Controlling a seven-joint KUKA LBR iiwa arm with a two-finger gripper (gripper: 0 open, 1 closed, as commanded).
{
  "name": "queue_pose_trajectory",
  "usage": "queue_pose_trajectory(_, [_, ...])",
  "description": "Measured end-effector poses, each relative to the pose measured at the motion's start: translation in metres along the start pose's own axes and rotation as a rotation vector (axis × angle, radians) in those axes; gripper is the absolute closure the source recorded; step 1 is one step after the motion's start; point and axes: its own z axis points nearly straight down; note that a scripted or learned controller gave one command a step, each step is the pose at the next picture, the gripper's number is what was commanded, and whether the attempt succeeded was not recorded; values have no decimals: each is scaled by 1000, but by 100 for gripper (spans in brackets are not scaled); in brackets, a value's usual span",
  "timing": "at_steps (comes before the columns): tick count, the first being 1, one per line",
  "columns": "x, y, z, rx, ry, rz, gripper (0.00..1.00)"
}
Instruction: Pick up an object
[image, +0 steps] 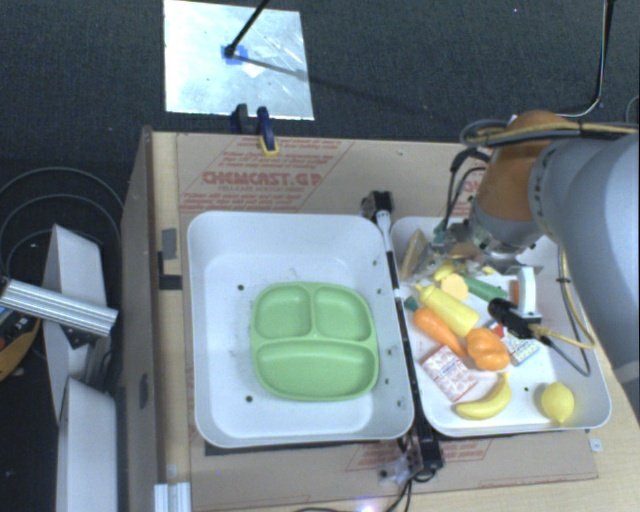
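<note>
So the pile of toy food sits in the right bin (580, 405), and the stuff nearest the pincer (478, 262) is the yellow corn-looking piece (449, 309), lying just on the near side of it and a touch to the left. Its long axis runs diagonally, from far-left toward near-right, and an orange carrot (436, 329) lies right alongside it on the left, pretty much parallel and touching. A bit further out there's an orange pepper-ish thing (486, 347) on the near-right of the corn, a green piece (487, 289) poking out on the right under the arm, a red-and-white packet (447, 366) nearer still, then a banana (485, 401) and a lemon (556, 401) well apart from the pincer at the near edge of the bin. The pincer itself is buried under the grey wrist and the orange band at the far end of the right bin, low over the clutter, and honestly I can't tell whether it's spread or pressed together, or if anything is in it. My guess is the grab hasn't landed yet, and if it goes for the corn it'd want to close across that diagonal, with the carrot crowding one side. The left bin (215, 330) just has a green divided plate (314, 340) sitting in the middle, and both bins rest on cardboard over the desk (270, 165).
</note>
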Motion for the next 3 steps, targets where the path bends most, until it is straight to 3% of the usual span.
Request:
queue_pose_trajectory(1, [-1,1,-14,-1,3,3,100])
queue_pose_trajectory(2, [71,-23,-106,-4,10,-3,100])
queue_pose_trajectory(3, [4,-28,-107,2,3,12,100])
